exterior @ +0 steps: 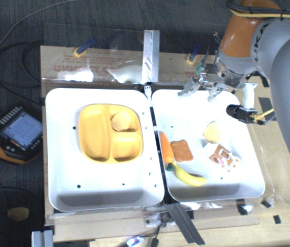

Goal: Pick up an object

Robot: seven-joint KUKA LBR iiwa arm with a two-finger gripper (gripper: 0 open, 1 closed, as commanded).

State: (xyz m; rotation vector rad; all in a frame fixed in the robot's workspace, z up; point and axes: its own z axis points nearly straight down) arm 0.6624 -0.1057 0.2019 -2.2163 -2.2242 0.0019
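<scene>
At the far left, on the dark carpet outside the bench, lies an orange-edged handheld control pendant with a grey screen (15, 133), well apart from the bins. The left shallow white plastic bin (62, 179) holds a yellow moulded plastic tray with three compartments (96, 133), set slightly above the bin's middle. A pale tan round ball-like object (121, 120) sits in the tray's upper right compartment; the long left compartment and the lower right compartment show bare yellow surface. Behind the bins, a crumpled sheet of clear plastic film (109, 71) lies across the brown board, and an upright silver metal post (150, 55) stands at the joint between the bins. The right shallow white plastic bin (186, 112) carries the loose candidates for picking. An orange toy carrot (165, 147) lies lengthwise just beside the bin's left wall. A brown rectangular toast-like slab (182, 150) lies touching or just beside the carrot on its right. A yellow toy banana (187, 176) lies below both, near the front wall. Further right, a pale yellow rounded wedge-shaped object (212, 132) rests near the middle, and a red-and-white patterned flat packet (224, 156) lies just below it. The two-finger metal gripper (202, 88) hangs above the bin's rear edge, its fingers apart with nothing between them, well apart from every object. The grey arm with an orange band (240, 30) enters from the upper right.
</scene>
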